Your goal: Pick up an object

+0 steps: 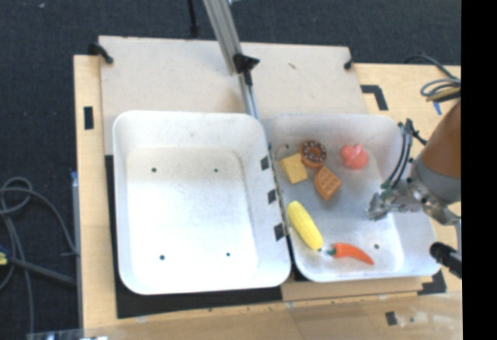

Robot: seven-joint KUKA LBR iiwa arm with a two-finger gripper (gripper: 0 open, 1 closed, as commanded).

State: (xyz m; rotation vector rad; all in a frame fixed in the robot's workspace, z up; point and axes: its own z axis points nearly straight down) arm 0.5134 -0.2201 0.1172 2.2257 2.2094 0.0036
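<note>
Arm reaches in from right, wrist low over right bin [388, 129], gripper [378, 206] near its right side, finger state unclear, nothing visibly held

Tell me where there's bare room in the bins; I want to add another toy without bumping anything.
The left bin has bare floor wall to wall. In the right bin, toys crowd its left half: donut, waffle, corn, carrot. A small bare patch lies between the pink toy, the carrot and the gripper.

Wooden bench [92, 175], metal pole [217, 8], loose cables [23, 214]
</note>
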